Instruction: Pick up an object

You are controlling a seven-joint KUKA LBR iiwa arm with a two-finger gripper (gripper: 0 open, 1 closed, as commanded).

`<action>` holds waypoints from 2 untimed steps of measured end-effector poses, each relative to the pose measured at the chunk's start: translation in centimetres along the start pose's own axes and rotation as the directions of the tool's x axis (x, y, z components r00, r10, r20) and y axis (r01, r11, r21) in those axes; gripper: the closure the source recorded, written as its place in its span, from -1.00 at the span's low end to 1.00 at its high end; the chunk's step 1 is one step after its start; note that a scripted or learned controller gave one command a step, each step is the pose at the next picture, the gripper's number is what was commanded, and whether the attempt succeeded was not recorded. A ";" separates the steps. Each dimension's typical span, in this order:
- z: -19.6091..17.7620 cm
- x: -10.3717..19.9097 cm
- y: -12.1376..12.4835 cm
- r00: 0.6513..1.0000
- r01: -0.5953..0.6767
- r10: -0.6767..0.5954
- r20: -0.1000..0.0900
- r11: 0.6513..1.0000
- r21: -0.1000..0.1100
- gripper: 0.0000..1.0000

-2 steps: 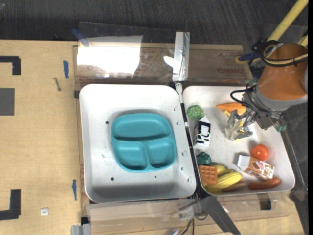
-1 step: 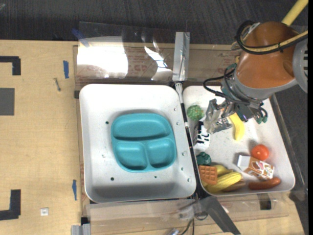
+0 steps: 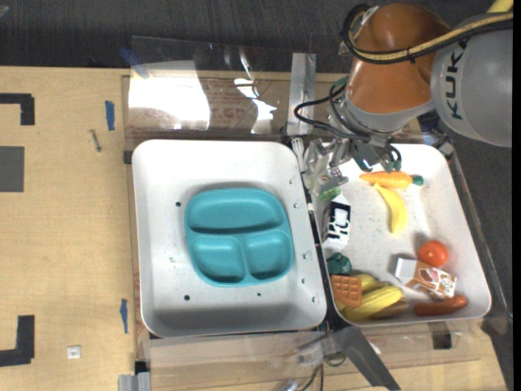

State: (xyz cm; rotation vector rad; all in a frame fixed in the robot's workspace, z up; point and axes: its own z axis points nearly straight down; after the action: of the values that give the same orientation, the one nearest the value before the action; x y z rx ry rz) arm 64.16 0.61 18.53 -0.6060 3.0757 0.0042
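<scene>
The grey-and-orange arm [image 3: 399,55] leans over the right bin [image 3: 468,243], its pincer [image 3: 330,165] low at the bin's far left corner; whether it grips anything cannot be told. Toy food fills this bin: a carrot [image 3: 389,180] and a yellow banana [image 3: 395,208] near the far edge, a red tomato [image 3: 434,252] toward the right edge, a waffle [image 3: 345,287], corn [image 3: 380,300] and a sausage [image 3: 440,305] along the near edge. A teal divided plate [image 3: 238,235] sits mid-left bin [image 3: 155,186].
</scene>
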 end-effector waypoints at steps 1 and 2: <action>-1.9 -3.0 2.0 0.994 -0.107 0.107 0.004 0.994 0.002 1.00; -3.1 -3.2 2.0 0.994 -0.107 0.107 0.016 0.994 0.004 1.00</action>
State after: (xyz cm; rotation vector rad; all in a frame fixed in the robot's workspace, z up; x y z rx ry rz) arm 66.35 3.65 21.69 -0.4378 3.0878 0.0027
